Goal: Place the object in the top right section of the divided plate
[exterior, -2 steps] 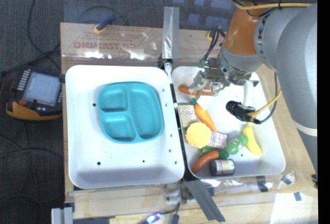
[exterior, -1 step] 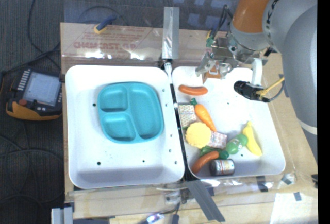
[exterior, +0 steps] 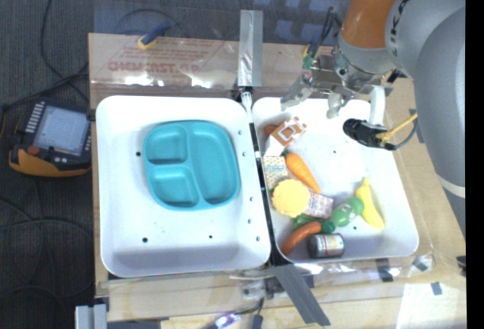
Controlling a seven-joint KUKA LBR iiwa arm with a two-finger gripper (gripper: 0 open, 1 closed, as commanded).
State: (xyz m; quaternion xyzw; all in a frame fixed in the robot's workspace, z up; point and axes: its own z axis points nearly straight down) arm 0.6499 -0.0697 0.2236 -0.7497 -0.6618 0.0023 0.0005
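Note:
A teal divided plate (exterior: 190, 164) lies in the left white bin (exterior: 121, 237), with two small sections on its left and one large section on its right. My gripper (exterior: 311, 101) hovers over the back edge of the right bin (exterior: 393, 240). It is open, with its fingers (exterior: 292, 97) spread and nothing between them. Just below it lies a small orange-and-white carton (exterior: 287, 131). Further forward are a carrot (exterior: 301, 169), a yellow round piece (exterior: 288, 197), a banana (exterior: 369, 203) and a can (exterior: 326, 245).
A red sausage (exterior: 300, 234), a green piece (exterior: 345, 214), a printed packet (exterior: 318, 204) and a small box (exterior: 274, 166) crowd the right bin's front. A black part (exterior: 363, 131) juts from the wrist. A handheld pendant (exterior: 53, 136) sits at the far left.

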